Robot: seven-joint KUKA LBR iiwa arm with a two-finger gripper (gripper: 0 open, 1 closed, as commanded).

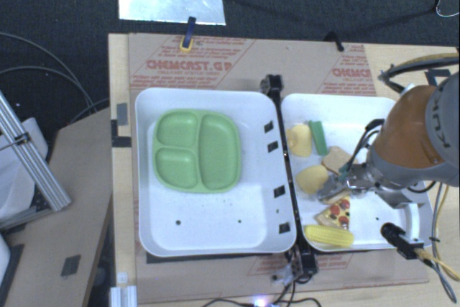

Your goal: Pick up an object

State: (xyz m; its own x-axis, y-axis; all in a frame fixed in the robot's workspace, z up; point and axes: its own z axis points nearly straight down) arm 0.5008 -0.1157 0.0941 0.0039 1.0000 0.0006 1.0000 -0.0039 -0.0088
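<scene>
- Where the arm point(420, 129) reaches in from the right of the frame, the gripper point(336, 187) is seen low over the right bin point(338, 103), among the toy food
- Whether its fingers are spread or closed cannot be told, and nothing is clearly seen between them
- A pale yellow potato-like piece point(311, 178) is found just left of the gripper tip, touching or nearly touching it
- A pizza slice point(336, 213) lies just below the gripper, and a corn cob point(329, 235) lies lower still, along the bin's near wall
- A second pale yellow piece point(300, 141) sits toward the upper left of that bin, with a green block point(318, 136) just beside it on the right
- A tan piece point(336, 159) is partly covered by the gripper
- A green divided plate point(196, 151) is held in the left bin point(215, 237), well apart from the arm
- Both bins rest on a cardboard sheet point(208, 61) in the middle of the frame
</scene>
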